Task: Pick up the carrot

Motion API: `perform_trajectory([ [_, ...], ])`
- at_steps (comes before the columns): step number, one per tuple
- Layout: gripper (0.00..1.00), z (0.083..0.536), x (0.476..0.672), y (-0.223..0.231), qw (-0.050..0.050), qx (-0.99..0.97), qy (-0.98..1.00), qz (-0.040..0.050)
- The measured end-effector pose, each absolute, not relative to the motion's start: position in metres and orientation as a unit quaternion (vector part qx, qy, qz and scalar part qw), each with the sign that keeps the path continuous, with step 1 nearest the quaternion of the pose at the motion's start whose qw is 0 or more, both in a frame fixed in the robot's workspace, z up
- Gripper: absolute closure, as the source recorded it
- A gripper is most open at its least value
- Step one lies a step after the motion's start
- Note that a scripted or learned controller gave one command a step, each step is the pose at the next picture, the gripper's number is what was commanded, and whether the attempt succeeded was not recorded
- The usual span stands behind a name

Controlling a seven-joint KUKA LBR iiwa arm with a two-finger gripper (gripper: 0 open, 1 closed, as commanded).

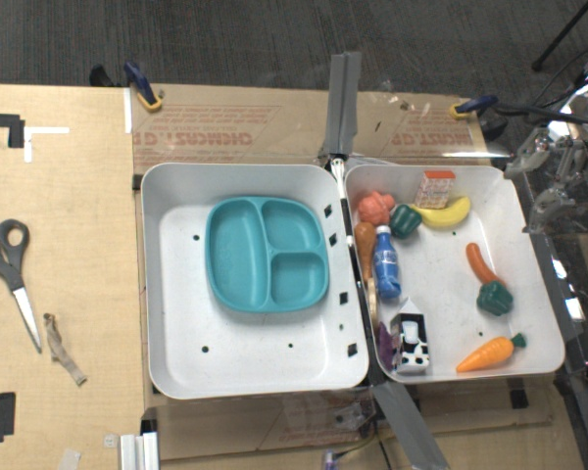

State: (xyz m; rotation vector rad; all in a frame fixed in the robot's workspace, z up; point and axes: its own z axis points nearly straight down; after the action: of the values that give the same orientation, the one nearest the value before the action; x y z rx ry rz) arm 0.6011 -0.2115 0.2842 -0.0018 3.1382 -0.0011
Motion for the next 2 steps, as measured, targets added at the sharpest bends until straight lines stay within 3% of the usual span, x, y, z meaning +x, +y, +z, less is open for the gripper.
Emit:
perform_trajectory([
  [1,0.0,0.16,0.523,-0.221,0.0,0.18,0.984,0.0],
  [2,0.0,0.109,0.481,-0.22,0.004,0.195,0.981,0.0008],
])
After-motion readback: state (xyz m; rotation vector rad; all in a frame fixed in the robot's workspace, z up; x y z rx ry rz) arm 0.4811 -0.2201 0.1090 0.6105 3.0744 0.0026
